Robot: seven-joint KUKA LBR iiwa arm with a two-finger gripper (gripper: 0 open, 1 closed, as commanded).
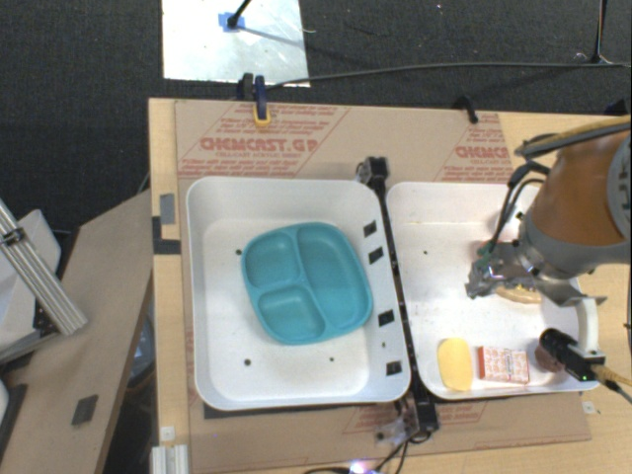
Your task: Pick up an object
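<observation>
My gripper [491, 276] is down in the right bin [434, 225], just left of a flat tan object [521, 292] that the wrist partly hides. A yellow oval object [455, 364] lies near the bin's front edge. Right of it lies a small white and red packet [505, 364], and further right a dark brown object [565, 354]. The teal divided plate [306, 281] sits in the middle of the left bin [217, 265].
The grey arm with its orange band [583, 200] covers the right bin's far right side. Black clips [380, 255] run along the divider between the bins. A cable [444, 67] crosses the floor behind the bench.
</observation>
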